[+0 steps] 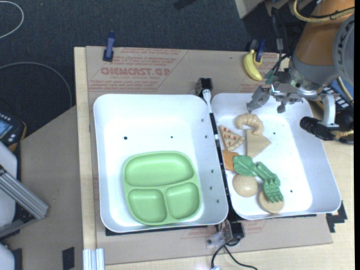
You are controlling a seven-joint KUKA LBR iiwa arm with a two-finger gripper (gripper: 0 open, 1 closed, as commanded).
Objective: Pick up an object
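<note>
The right bin [315,167] holds a pile of toy food: a tan croissant [250,122], a pizza slice [229,136], a beige wedge [258,145], an orange piece [228,161], a green leafy piece [259,176], a round bun [244,185] and a tan disc [271,204]. My gripper [269,103] hovers over the far end of this bin, just beyond the croissant. Its two fingers stand apart with nothing between them.
In the left bin [146,117] lies a green divided tray [161,185] toward the near side. A yellow banana [252,65] rests on the bench beyond the right bin. A blue clamp [108,46] sits at the board's far left corner.
</note>
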